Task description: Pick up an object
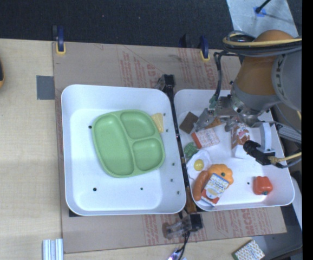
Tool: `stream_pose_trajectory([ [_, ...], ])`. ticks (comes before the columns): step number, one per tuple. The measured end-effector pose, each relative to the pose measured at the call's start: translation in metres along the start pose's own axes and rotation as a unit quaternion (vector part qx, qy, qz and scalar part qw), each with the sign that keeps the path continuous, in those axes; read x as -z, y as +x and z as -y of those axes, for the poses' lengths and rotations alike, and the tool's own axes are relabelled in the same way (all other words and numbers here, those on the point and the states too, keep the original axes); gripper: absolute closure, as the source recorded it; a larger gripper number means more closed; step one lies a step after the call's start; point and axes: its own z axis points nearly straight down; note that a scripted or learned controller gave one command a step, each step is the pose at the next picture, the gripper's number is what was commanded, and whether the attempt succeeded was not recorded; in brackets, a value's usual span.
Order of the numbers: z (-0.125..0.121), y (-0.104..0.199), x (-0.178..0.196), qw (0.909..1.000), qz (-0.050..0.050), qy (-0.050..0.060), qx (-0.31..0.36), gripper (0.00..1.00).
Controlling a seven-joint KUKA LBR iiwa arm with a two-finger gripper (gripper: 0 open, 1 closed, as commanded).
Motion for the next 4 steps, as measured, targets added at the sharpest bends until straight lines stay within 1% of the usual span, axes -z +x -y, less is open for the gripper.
stream_pose_trajectory([
  [1,-0.054,-0.024,-0.05,1.0,0.0,-0.005,-0.001,0.0],
  [2,-0.053,-0.016,-0.053,1.0,0.001,-0.003,-0.001,0.0],
  [3,-0.051,-0.015,-0.053,1.0,0.001,-0.003,-0.003,0.0],
  [4,-0.05,-0.006,-0.053,1.0,0.001,-0.002,-0.001,0.0],
])
